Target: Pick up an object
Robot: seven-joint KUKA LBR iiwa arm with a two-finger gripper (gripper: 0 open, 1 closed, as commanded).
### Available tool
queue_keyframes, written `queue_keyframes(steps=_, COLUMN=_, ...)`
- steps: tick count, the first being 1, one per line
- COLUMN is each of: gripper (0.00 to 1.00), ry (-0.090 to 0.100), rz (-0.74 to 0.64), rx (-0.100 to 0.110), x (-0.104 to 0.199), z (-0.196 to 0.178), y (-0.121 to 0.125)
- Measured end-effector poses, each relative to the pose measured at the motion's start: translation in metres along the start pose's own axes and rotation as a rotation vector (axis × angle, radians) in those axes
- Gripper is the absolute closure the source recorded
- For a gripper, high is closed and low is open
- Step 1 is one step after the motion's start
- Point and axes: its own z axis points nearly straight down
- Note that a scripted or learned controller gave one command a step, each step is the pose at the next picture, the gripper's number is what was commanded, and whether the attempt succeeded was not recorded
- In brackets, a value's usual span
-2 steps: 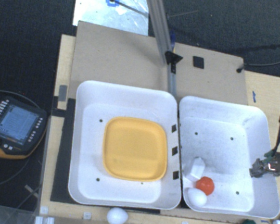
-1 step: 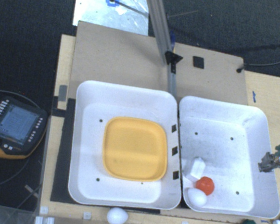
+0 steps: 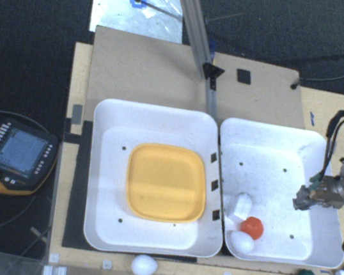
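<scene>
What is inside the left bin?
The left bin holds one yellow plate, lying flat near its middle. White floor with a few small dark holes shows around it. Whatever lies beneath the plate is covered and cannot be seen.

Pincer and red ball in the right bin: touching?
Apart. The camera view shows the pincer near the right bin's right side, with bare white bin floor between it and the red ball at the lower left.

Two white bins side by side: yellow plate [image 3: 167, 183] centred in the left bin [image 3: 107, 156]; orange ball [image 3: 251, 228], white egg [image 3: 242, 242] and small white piece [image 3: 241, 206] near the right bin's [image 3: 272, 156] near-left corner; gripper [image 3: 305, 199] at its right edge.
</scene>
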Motion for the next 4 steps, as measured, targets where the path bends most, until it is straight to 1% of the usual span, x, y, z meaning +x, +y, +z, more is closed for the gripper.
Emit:
queue_keyframes(steps=1, gripper=1.00, ry=0.000, rz=0.001, rx=0.000, x=0.047, z=0.009, y=0.004)
queue_keyframes(steps=2, gripper=1.00, ry=0.000, rz=-0.001, rx=0.000, x=0.109, z=0.010, y=0.003)
queue_keyframes(steps=3, gripper=1.00, ry=0.000, rz=0.000, rx=0.000, x=0.153, z=0.004, y=0.011)
queue_keyframes(steps=4, gripper=1.00, ry=0.000, rz=0.000, rx=0.000, x=0.198, z=0.010, y=0.011)
